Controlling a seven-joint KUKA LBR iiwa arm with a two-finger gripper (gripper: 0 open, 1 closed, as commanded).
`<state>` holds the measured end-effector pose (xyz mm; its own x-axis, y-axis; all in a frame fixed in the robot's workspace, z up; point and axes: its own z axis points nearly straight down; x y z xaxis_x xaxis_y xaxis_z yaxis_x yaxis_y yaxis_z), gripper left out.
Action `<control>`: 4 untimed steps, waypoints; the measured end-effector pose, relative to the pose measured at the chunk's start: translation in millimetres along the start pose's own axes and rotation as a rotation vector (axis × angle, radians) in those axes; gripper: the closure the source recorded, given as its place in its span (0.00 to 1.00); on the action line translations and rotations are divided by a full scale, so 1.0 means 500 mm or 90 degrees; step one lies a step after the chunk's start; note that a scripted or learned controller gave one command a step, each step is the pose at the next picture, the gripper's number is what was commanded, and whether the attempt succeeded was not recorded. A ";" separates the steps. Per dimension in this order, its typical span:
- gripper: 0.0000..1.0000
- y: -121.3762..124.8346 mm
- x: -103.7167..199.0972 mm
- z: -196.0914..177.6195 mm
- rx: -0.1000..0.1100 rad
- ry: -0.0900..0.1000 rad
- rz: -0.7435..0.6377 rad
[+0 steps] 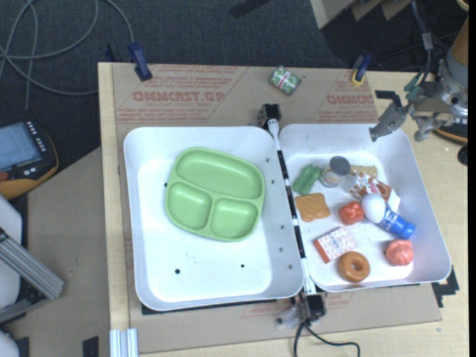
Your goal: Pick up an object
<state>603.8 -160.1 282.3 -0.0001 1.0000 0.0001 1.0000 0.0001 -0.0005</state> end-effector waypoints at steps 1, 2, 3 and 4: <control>0.00 0.109 0.071 0.283 0.002 0.001 -0.001; 0.00 0.010 0.089 0.367 -0.002 -0.001 0.000; 0.00 -0.096 0.042 0.395 0.000 0.000 0.001; 1.00 -0.095 0.043 0.375 -0.001 0.000 0.001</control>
<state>556.1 -138.6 94.7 0.0017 1.0000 0.0000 1.0000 -0.0017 0.0017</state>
